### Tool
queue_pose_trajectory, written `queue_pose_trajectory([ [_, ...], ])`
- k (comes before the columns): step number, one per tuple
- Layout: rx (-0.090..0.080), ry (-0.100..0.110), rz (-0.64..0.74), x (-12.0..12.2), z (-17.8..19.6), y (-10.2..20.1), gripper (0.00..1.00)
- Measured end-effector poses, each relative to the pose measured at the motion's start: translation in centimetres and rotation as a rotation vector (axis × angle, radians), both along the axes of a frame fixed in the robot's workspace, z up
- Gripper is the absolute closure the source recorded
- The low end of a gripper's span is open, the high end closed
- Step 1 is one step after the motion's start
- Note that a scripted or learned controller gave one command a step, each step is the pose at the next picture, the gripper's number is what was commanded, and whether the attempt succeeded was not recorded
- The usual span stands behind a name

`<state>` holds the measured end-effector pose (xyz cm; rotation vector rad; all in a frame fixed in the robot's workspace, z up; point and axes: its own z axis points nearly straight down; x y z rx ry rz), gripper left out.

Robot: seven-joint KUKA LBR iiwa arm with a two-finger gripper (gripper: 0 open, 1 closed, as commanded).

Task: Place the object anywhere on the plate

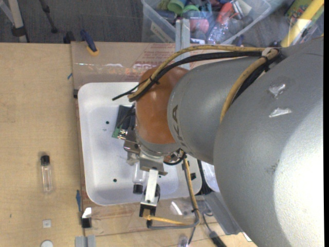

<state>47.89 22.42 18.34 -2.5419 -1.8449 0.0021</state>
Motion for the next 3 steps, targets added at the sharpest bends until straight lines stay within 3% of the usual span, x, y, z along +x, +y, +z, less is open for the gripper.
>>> queue_pose_trajectory([
  [1,0.0,-0.001,0.092,5.0,1.0,0.0,1.0],
  [2,0.001,-0.005,0.121,0.1,-8.0,0.0,1.0],
  [3,0.001,-0.002,0.496,5.5,-6.7,0.0,1.0],
])
